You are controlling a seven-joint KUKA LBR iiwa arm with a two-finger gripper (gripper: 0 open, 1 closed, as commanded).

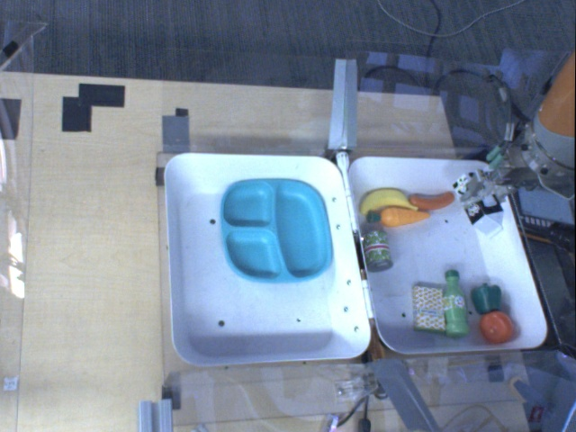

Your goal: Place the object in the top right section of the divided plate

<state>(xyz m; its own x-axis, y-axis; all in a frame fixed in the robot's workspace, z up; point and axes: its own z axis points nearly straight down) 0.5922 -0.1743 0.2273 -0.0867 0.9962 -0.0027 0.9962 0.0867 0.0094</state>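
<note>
A blue divided plate lies in the left bin, with two small sections on its left and one long section on its right. The right bin holds a yellow banana, an orange carrot, a red-orange sausage, a small dark can, a green bottle, a patterned packet, a green pepper and a red tomato. My gripper hovers at the right bin's upper right, just right of the sausage.
A metal post stands behind the seam between the bins. Cables lie on the floor behind the bench. Black markers sit on the bench at the far left.
</note>
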